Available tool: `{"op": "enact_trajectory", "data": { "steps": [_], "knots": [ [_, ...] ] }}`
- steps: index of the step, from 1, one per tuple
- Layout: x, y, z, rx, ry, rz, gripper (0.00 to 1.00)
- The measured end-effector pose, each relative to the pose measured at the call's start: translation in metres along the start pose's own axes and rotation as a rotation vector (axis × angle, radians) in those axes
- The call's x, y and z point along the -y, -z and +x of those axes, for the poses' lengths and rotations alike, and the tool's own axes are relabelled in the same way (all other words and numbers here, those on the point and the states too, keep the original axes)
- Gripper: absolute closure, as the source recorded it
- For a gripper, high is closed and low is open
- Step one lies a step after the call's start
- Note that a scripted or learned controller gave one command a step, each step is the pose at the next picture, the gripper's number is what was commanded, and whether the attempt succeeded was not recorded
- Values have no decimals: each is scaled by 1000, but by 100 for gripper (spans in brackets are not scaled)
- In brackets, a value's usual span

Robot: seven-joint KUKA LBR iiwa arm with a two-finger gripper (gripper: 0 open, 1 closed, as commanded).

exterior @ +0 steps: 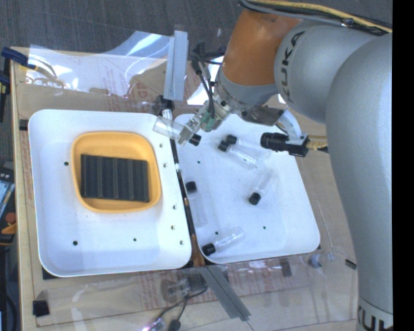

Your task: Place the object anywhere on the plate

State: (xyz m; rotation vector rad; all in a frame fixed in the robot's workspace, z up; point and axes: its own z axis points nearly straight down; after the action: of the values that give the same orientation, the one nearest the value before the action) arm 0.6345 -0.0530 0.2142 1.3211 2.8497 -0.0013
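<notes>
Nearest us of the yellow plate [115,171] lie clear vials with black caps, one [222,241] by the right bin's [300,236] front edge. Beyond the plate's far right corner the gripper [193,126] seems to carry a vial [167,129]; we cannot tell its grip. It could slip off short of the plate. Glare blurs the vial.

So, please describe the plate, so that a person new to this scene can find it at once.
Look at the left white bin, the one away from the arm. The plate lies in its middle: a yellow, rounded square dish with a dark ribbed centre. The clear vials with black caps lie in the other bin.
</notes>
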Motion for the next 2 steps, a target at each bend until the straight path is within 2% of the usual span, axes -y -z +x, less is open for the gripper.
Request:
{"op": "enact_trajectory", "data": {
  "steps": [1,2],
  "knots": [
    [19,-24,29,-4,163,3,100],
    [-12,-14,42,0,243,0,100]
  ]
}}
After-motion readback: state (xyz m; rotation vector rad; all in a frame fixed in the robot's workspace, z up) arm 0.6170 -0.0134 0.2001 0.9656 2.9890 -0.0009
